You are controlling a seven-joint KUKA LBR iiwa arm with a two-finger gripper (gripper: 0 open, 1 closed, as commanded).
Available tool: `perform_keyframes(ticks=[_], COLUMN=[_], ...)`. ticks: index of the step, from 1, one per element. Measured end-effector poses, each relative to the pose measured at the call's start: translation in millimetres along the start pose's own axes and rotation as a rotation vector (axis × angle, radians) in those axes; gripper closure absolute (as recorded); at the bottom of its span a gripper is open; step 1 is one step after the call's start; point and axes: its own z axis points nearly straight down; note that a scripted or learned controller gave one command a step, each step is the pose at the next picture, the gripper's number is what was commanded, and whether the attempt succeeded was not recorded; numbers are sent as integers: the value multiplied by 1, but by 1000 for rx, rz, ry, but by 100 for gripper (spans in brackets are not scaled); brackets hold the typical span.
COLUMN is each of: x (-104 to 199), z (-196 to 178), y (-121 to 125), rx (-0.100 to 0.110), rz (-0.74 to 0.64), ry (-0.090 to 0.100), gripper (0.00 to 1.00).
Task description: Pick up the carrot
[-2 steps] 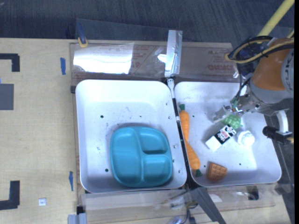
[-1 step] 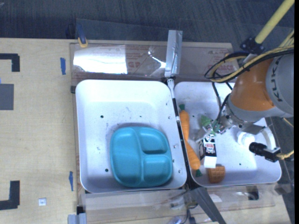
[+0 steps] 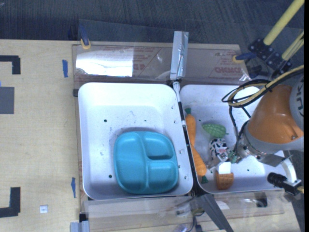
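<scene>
The carrot (image 3: 191,128) is seen in the right bin (image 3: 251,94), lying lengthwise against the bin's left wall, green tip toward the far end. A second orange piece (image 3: 199,162), much like it, is laid end to end with it nearer the camera. The gripper (image 3: 235,154) is held low over the bin's middle, under the orange band (image 3: 273,122). Whether it is open or closed cannot be told, since its tip is hidden by the wrist. Nothing can be seen held in it.

The carrot is set well to the left of the gripper. A green leaf (image 3: 214,128) and a black-and-white toy (image 3: 219,148) are found between them, with a white cube (image 3: 224,168) and a brown block (image 3: 224,180) nearer the front.

The step in hand is judged to be the approach. It is probably done best if the gripper is lifted clear of the toy and leaf, carried left, and turned so that the carrot is spanned across its width. The wall leaves little room on that side, so a descent slightly off the wall is advised.
</scene>
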Motion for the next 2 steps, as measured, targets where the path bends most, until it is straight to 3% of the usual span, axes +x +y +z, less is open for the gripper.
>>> perform_keyframes(ticks=[1,2], x=[4,2], z=[0,-10], y=[-1,0], rx=[-2,-5], rz=[502,505], ry=[-1,-3], gripper=[0,100])
